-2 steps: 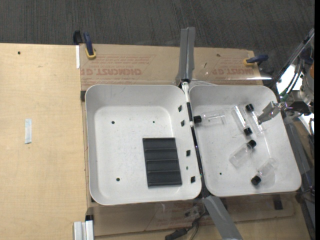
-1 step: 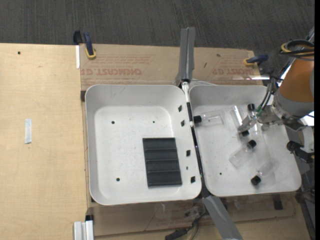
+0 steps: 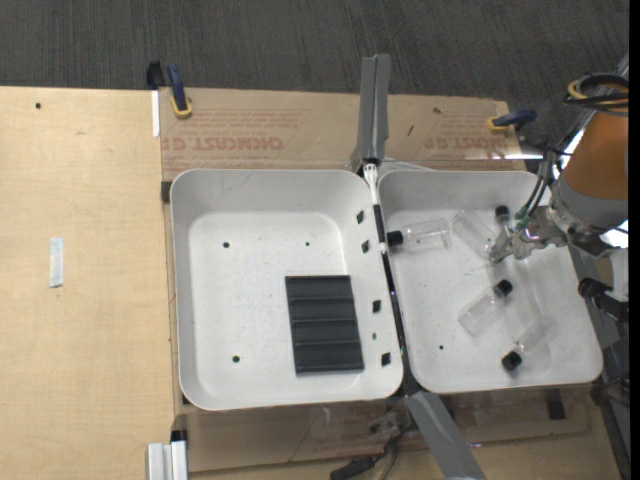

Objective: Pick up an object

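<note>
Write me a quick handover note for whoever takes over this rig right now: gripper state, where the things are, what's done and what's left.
Gripper: low over the upper right part of the right bin, beside a clear vial; the view does not settle whether it holds anything.
Right bin: four clear vials with black caps, one near the left wall, one by the gripper, one mid-bin, one near the front edge.
Left bin: a black ribbed block lies flat in its front right part.
Done: nothing visibly lifted yet.
Left: grasp one object and raise it out of the bin.
</note>
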`<state>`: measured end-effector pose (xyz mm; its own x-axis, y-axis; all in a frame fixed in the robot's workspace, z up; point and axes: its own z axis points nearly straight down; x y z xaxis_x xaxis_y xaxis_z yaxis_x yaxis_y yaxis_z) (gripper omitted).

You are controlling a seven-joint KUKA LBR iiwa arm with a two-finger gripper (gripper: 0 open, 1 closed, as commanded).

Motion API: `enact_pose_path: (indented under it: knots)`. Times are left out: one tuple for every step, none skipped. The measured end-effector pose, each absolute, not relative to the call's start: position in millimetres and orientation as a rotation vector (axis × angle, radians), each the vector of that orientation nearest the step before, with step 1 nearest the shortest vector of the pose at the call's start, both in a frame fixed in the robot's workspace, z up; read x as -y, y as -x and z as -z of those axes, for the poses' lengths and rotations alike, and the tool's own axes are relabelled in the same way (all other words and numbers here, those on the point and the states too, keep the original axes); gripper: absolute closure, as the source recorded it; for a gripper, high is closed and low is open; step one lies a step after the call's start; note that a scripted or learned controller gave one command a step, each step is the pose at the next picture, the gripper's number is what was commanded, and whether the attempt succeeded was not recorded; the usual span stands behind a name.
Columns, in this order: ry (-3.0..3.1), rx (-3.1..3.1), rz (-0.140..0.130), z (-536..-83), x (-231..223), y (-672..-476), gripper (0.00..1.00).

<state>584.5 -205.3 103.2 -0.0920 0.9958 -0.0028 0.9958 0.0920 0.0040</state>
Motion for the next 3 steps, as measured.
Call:
enact_pose_path:
  knots:
    - [-2.269,-2.17,0.002,-162.4,131.1,-657.3,1.0]
    - [-2.27,-2.17,0.003,-162.2,131.0,-657.3,0.0]
    - [-2.297,-2.145,0.004,-90.8,187.8,-606.6,0.0]
